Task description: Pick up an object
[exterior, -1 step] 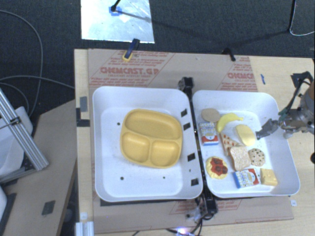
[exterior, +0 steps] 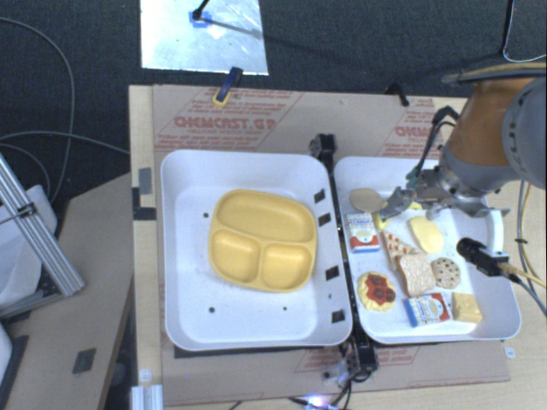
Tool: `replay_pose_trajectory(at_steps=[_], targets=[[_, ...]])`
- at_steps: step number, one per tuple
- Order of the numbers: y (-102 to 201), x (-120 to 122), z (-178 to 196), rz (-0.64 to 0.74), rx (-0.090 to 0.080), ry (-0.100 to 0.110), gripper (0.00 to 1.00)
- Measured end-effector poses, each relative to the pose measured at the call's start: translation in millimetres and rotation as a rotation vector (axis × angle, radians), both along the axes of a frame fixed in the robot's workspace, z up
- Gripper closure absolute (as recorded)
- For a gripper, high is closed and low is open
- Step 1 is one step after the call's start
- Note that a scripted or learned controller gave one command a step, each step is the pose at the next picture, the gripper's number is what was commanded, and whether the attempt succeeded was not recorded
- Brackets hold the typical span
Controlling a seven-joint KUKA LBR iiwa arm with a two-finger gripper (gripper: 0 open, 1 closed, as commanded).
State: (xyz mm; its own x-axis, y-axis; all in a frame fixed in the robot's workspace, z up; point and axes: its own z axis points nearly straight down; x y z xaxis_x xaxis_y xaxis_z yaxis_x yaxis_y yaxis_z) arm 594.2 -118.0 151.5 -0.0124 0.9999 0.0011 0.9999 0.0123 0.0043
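— Has it picked anything yet?
— No. The end effector (exterior: 400, 202) hangs low over the right bin (exterior: 504, 314), by its far left corner, beside a tan disc (exterior: 366, 199).
— Fingers?
— Can't tell whether spread or pressed together. Every toy food still lies in the bin; the grasp remains undone.

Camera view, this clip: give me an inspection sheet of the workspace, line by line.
Surface: bench with two white bins; left bin, right bin.
Job's things: toy foods in right bin, among them pizza slice, cookie, bread slice, small milk carton.
Clutter: yellow divided tray in left bin.
Grippers: gripper low over right bin's far end; jaws unclear.
Cables: black cable on floor.
Surroundings: foil sheet on dark carpet.
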Motion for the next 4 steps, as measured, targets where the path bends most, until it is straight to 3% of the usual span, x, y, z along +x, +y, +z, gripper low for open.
replay_pose_trajectory(at_steps=[1,2,3,4], targets=[[-72.2,-19.7,-24.5,-0.015,-0.002,0.004,0.00],[-11.4,23.8,-66.9,-0.001,-0.003,-0.005,0.00],[20.4,65.6,-65.8,-0.015,-0.004,0.005,0.00],[25.6,71.0,-66.1,-0.012,-0.011,0.021,0.00]])
